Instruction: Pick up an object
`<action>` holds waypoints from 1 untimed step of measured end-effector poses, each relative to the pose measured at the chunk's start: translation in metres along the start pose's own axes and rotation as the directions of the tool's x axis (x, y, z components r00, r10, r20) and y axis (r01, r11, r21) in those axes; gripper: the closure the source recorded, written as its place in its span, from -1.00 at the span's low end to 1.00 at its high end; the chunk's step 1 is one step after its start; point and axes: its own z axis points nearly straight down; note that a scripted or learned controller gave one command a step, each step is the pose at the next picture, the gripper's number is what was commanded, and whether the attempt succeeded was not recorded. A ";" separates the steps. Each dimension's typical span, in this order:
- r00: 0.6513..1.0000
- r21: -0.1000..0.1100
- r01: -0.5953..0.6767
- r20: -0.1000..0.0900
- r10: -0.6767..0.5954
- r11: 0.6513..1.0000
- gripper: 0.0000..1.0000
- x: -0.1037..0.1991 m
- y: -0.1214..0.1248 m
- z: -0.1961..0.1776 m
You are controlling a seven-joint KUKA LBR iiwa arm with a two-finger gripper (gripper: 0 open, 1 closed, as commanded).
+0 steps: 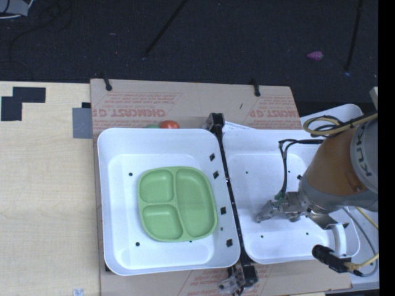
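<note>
A light green divided plate (177, 203) lies flat in the middle of the left bin (117, 153). My gripper (266, 213) is low over the floor of the right bin (259, 165), near its centre and pointing left toward the divider. I see nothing held in it. The orange-banded arm (333, 165) covers the right part of that bin. A small red-orange object (169, 125) sits just behind the left bin's far rim, on the cardboard, with a bit of green beside it.
A black divider bar (225, 190) runs between the two bins. Cables (290, 150) loop from the arm over the right bin. Brown cardboard (185, 103) lies behind the bins, and a pale wooden bench (43, 196) lies to their left.
</note>
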 end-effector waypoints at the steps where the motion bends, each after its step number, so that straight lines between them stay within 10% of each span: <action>1: 1.000 -0.001 -0.005 0.000 0.005 1.000 1.00 -0.001 0.001 -0.011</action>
